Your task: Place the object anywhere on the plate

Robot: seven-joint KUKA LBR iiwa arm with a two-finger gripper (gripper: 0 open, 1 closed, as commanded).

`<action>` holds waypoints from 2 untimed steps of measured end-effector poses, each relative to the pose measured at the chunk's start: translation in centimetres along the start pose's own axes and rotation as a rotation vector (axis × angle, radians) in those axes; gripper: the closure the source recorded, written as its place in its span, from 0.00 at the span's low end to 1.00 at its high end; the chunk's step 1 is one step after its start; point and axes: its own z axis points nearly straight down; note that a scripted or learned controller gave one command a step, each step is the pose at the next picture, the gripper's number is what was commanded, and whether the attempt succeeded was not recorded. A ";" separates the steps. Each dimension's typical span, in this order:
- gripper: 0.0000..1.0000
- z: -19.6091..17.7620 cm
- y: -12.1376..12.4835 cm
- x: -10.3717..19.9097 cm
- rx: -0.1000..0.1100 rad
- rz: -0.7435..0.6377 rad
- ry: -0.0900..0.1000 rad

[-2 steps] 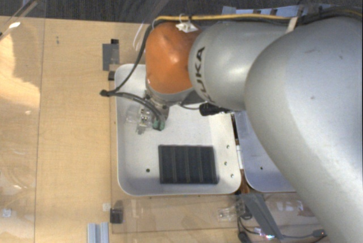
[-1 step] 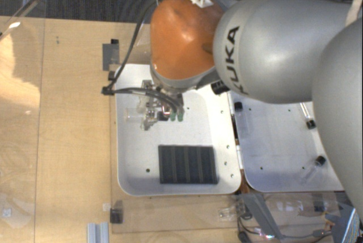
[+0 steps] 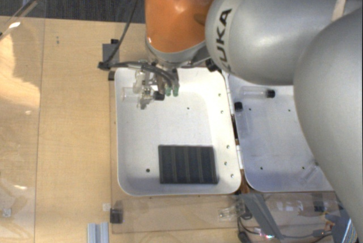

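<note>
A dark ribbed rectangular plate (image 3: 187,164) lies flat near the front of the left white bin (image 3: 127,139). My gripper (image 3: 155,87) hangs over the back left part of that bin, under the orange wrist band (image 3: 173,9), well behind the plate. Small dark and green parts show at its tip, and I cannot tell whether they belong to the gripper or to a held object. The arm hides the bin's back edge.
The right white bin (image 3: 272,145) sits beside the left one, largely covered by the grey arm (image 3: 295,37). A small black piece (image 3: 271,93) lies in it. The wooden bench (image 3: 57,122) stretches to the left. Cables and clamps sit at the front edge (image 3: 255,219).
</note>
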 end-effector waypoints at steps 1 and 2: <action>1.00 -0.7 -0.4 -6.0 0.000 -0.014 0.000; 1.00 -6.8 -0.5 -5.9 0.000 0.266 -0.004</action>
